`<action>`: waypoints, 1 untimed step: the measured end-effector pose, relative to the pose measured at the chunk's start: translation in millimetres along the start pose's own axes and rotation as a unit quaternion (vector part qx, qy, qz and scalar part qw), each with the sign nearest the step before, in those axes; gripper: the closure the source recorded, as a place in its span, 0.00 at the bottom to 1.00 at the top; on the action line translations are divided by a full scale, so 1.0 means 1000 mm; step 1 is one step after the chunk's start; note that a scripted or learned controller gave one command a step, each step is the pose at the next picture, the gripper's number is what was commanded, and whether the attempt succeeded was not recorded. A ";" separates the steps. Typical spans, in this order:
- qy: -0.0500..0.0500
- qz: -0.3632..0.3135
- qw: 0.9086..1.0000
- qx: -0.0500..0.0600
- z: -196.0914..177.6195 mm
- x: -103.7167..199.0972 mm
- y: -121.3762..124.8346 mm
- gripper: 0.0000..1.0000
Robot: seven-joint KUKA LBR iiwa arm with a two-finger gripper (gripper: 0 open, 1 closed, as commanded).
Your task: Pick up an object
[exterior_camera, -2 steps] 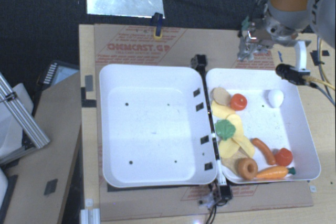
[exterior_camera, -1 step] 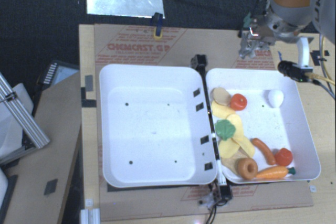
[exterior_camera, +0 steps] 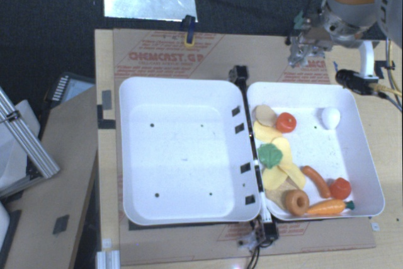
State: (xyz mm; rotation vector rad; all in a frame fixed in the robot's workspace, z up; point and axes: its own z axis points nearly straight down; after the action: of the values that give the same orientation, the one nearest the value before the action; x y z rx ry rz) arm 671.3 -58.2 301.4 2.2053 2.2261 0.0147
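a: white plastic, two shallow bins side by side; the left bin takes the centre-left of the frame, the right bin the lower right. where do the candidates lie?

b: all in the right bin. a white egg sits alone near its upper right corner; a red tomato touches a tan potato near the divider; the doughnut, carrot and sausage crowd the lower edge

a: and the gripper?

b: upper right of the frame, above the bin's far rim, holding nothing; how wide it stands i cannot tell from this slant

a: best approach?

b: probably the egg, well apart from its neighbours; centre over it before descending, since it looks smooth and may roll
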 end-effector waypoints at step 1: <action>0.000 -0.001 1.000 -0.001 -0.011 0.000 0.001 1.00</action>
State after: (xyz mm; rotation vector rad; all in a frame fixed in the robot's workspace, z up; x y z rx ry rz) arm 672.0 -57.8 312.4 2.2019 2.2274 0.0188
